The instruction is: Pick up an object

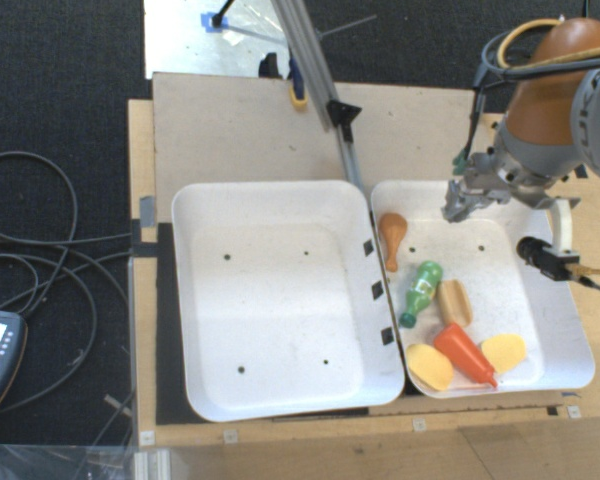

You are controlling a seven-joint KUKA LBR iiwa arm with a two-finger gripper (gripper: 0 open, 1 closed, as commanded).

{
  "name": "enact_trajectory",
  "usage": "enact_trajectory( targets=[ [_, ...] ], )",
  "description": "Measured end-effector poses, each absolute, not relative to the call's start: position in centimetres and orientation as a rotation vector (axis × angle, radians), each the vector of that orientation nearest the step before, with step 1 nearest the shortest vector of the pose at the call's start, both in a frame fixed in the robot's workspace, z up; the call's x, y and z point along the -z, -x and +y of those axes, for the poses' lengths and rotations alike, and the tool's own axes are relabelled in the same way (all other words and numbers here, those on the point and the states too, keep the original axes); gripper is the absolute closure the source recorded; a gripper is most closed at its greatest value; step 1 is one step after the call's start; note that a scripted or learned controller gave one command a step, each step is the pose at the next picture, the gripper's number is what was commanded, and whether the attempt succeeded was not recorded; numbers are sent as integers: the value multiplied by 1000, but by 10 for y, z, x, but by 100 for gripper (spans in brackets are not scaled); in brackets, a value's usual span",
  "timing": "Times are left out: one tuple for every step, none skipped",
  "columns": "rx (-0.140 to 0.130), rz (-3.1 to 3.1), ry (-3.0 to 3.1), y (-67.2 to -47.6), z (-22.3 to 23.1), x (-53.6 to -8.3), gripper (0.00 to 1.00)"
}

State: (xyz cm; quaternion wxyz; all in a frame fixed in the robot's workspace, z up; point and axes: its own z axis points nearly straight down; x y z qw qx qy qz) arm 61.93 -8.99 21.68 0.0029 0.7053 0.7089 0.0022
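Gripper (pixel 463 206) state: can't tell. It's above right bin's (pixel 563 313) rear; 6 clustered toys near green bottle (pixel 420 291) risk a botched grab.

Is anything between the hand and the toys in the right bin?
Nothing visible. The hand hangs over the right bin's far edge; bare bin floor lies between it and the drumstick, bottle and the other toys.
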Motion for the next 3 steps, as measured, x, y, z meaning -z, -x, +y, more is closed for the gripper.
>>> enact_trajectory(
  targets=[
    [-6,2232,-2209,-622,-35,-231,100],
    [-5,2234,-2210,-616,14,-237,100],
    [-6,2234,-2210,-628,70,-231,100]
  ],
)
